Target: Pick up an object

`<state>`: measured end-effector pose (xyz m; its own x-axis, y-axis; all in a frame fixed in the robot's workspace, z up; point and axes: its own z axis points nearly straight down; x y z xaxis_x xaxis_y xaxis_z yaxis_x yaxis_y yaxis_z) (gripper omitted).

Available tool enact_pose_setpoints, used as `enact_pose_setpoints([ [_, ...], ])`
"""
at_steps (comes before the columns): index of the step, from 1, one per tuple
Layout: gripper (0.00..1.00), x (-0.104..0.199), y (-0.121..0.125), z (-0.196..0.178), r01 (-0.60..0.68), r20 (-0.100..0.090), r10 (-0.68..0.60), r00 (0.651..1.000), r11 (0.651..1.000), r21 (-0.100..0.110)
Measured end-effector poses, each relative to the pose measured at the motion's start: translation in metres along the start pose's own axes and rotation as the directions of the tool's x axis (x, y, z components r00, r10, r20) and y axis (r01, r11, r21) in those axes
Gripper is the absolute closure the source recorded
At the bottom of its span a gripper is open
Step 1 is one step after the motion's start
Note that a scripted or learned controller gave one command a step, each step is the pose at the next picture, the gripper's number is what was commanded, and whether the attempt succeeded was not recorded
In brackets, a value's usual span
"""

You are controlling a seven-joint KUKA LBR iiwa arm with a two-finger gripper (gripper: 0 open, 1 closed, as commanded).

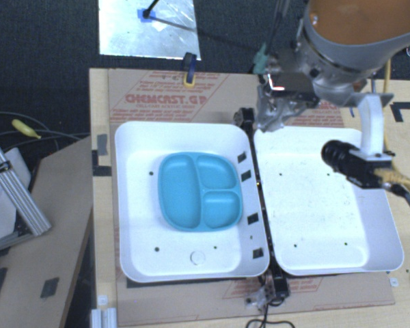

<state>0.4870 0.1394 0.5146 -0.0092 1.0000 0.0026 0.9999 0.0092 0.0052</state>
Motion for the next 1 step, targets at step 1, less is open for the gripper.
enact_pose_setpoints([
  [1, 1.0, 0.0092, -0.0018, 0.1045, -0.008, 0.005, 0.008, 1.0, 1.0, 0.013],
])
